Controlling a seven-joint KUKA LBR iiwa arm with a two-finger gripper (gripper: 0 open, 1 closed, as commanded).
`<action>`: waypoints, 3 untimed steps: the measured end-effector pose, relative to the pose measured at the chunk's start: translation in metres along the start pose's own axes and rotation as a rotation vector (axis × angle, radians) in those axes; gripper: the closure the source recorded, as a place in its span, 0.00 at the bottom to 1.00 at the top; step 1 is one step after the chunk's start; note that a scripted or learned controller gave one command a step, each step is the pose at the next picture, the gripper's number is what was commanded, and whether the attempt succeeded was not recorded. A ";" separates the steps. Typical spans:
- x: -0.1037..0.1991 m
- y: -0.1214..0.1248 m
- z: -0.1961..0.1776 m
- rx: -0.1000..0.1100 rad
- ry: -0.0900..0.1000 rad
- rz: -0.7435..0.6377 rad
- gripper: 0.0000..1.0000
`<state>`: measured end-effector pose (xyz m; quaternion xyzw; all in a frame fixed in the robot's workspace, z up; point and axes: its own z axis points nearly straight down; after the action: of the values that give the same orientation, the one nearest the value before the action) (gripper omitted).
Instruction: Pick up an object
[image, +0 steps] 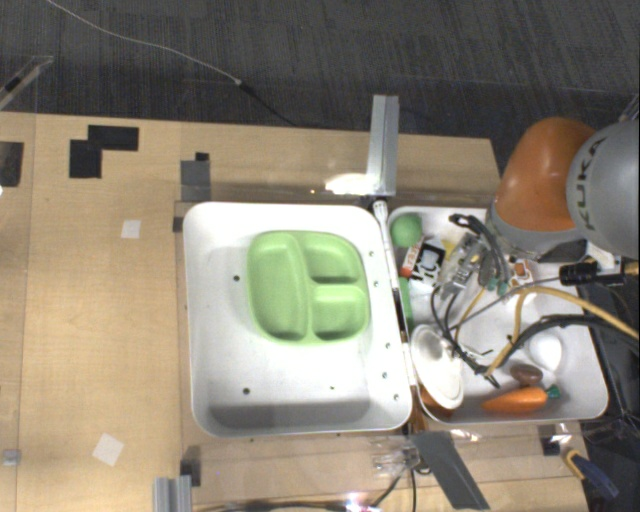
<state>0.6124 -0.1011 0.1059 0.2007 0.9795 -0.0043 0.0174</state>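
While my gripper (462, 268) hangs over the right bin (600, 395), its state unclear, the carrot (515, 401) lies near the front wall; crowded toys and loose cables could spoil a grasp.

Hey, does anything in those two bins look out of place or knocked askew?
Yes. The white bowl lies tipped on its side against the left wall of the right bin, partly overlapping something orange-brown beneath it. The green divided plate sits slightly rotated in the left bin. Nothing looks spilled or damaged.
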 end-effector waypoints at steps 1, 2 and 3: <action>-0.019 -0.017 -0.091 -0.001 0.024 0.245 1.00; -0.032 0.039 -0.090 -0.002 0.022 0.160 1.00; -0.010 0.096 -0.117 -0.004 0.027 0.175 1.00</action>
<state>0.6552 -0.0147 0.2226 0.2856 0.9583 0.0020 0.0050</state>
